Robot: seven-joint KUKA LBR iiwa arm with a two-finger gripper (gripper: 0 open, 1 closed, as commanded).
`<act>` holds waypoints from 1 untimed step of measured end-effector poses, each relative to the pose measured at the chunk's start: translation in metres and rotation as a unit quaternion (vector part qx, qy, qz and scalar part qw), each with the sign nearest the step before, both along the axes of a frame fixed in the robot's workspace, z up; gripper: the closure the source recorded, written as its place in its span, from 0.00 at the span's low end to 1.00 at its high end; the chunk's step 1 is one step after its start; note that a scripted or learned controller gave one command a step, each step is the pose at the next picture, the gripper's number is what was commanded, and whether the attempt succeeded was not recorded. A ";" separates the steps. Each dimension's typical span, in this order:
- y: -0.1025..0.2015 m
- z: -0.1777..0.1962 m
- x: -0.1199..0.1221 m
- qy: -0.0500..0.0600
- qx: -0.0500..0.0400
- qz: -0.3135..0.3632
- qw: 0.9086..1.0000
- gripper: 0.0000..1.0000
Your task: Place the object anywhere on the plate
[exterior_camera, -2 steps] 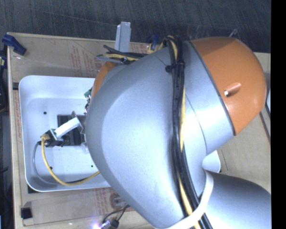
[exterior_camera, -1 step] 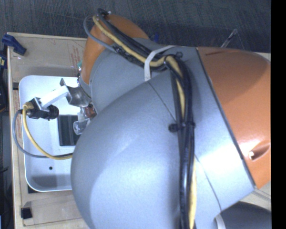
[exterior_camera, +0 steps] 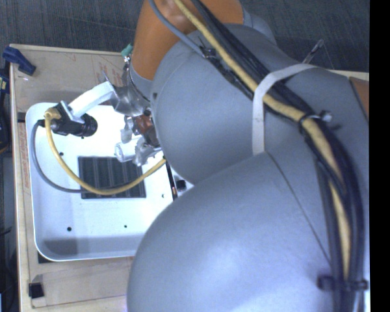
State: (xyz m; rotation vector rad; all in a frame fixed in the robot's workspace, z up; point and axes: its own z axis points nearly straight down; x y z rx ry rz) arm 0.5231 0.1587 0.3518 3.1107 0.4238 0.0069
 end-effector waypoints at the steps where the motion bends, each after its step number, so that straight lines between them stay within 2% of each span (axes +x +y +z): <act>1: -0.009 -0.034 0.024 0.005 0.000 0.026 1.000 1.00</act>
